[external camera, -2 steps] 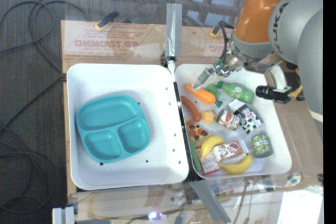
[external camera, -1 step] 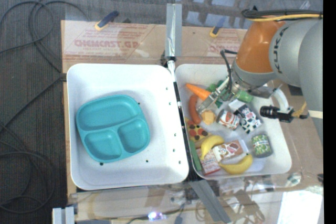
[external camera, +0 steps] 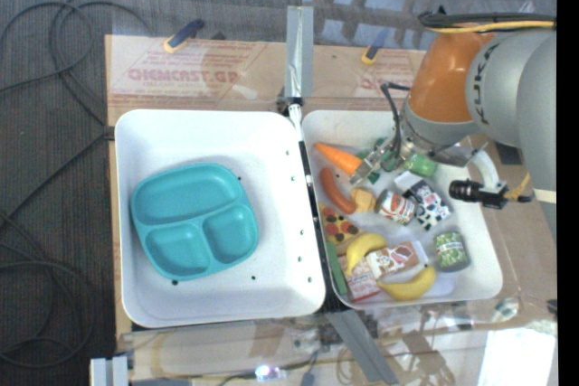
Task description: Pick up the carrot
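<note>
The carrot [external camera: 339, 159] was a bright orange toy-looking one, fat at its right end and tapering to a rounded point toward the left. It lay flat in the right bin [external camera: 493, 280], up in the far-left part, close to the wall that bin shares with its neighbour. It sat at a slight slant — pointed end a bit farther away, thick end a bit nearer. A bit of green showed at the thick end, like a leafy top, though it was hard to make out there. Just on its near side lay a reddish sausage-shaped piece [external camera: 335, 193] — close, maybe touching, couldn't really tell.
</note>
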Controlling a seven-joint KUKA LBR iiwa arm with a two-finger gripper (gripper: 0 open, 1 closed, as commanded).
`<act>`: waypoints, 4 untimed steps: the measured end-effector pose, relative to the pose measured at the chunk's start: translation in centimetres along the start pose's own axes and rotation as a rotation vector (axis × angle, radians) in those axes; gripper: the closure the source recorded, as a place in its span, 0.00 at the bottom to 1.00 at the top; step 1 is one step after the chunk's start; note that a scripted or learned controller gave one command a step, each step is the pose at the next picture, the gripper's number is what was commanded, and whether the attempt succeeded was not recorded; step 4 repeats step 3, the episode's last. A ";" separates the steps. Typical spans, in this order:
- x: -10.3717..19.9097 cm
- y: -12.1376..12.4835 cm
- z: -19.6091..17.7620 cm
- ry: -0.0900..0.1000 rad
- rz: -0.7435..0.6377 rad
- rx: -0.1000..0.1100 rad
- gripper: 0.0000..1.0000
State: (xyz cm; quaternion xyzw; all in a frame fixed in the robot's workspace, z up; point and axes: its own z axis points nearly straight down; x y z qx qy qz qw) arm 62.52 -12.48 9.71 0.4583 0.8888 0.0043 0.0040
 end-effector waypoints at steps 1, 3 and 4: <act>1.8 6.2 -12.4 0.007 -0.075 0.014 1.00; 6.0 7.8 -19.6 0.005 0.080 0.017 1.00; 6.0 7.8 -19.6 0.005 0.080 0.017 1.00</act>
